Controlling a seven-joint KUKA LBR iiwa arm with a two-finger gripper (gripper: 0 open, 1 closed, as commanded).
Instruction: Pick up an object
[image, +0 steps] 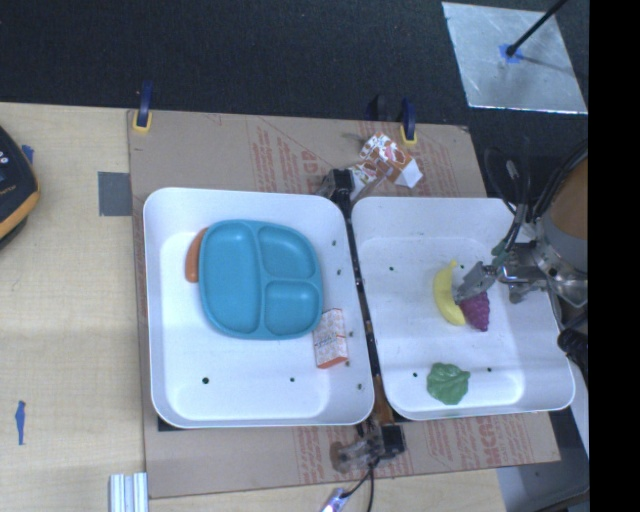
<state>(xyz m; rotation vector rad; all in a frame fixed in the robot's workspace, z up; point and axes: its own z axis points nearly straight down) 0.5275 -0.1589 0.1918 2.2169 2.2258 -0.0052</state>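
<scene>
In the right bin a yellow banana lies beside a purple bunch of grapes. A green leafy toy rests near that bin's front wall. My gripper reaches in from the right and hangs low between the banana and the grapes, its tip right over their meeting edge. Whether it touches either one is unclear. The grey wrist covers the bin's right side.
The left bin holds a blue divided plate with an orange item poking out from under its left edge, and a small printed carton. A crumpled wrapper lies behind the bins. A yellow-black device sits at the far left.
</scene>
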